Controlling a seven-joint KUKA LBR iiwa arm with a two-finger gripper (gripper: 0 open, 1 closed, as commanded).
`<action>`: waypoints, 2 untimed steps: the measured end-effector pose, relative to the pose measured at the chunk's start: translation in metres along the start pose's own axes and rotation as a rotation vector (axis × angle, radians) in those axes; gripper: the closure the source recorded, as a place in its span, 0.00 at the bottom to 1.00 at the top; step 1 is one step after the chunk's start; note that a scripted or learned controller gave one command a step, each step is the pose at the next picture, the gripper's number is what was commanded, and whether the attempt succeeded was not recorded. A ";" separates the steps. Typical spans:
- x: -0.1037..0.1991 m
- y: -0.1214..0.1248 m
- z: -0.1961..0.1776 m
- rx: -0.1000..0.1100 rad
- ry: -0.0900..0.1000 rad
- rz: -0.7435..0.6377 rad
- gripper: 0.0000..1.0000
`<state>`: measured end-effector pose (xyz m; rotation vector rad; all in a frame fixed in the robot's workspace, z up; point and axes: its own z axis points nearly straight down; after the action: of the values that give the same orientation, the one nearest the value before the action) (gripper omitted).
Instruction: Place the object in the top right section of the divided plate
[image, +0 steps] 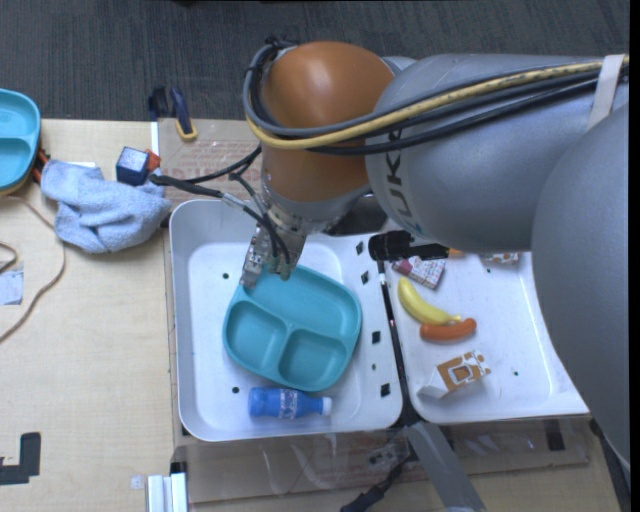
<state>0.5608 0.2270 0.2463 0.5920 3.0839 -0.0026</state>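
Divided plate (300, 335), teal, lies flat in the left bin (190, 330), turned at a slant. You see one long compartment along its upper side and two smaller ones along its lower side, and nothing shows in any of them. Its upper-left corner is covered by the hand (268, 262), which hangs right over that rim. The hand is small, dark and tangled with cables in this view, so you cannot tell whether it is apart or together, nor whether anything sits in it.

Below the plate, near the bin's front wall, a blue bottle (288, 404) with a white cap lies on its side, just apart from the plate.

The arm (480, 130) fills the upper right, and its orange band (320, 100) hides the back wall of both bins. The right bin (540, 350) is partly under the arm, and its far right corner is cut off. In it you can make out a banana (420, 302) touching an orange, sausage-shaped item (448, 329), a small white and orange carton (460, 372) nearer the front, and a red-printed packet (420, 270) half hidden beneath a black part of the arm.

On the table (80, 380), left of the bins, lies a crumpled grey cloth (105, 205). A teal bowl (15, 135) is cut off by the left edge.
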 end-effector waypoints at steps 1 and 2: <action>0.068 -0.026 0.047 0.001 0.003 0.067 1.00; 0.005 -0.033 0.004 -0.002 -0.001 -0.066 1.00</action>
<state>0.5439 0.1986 0.2424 0.4893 3.1006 -0.0006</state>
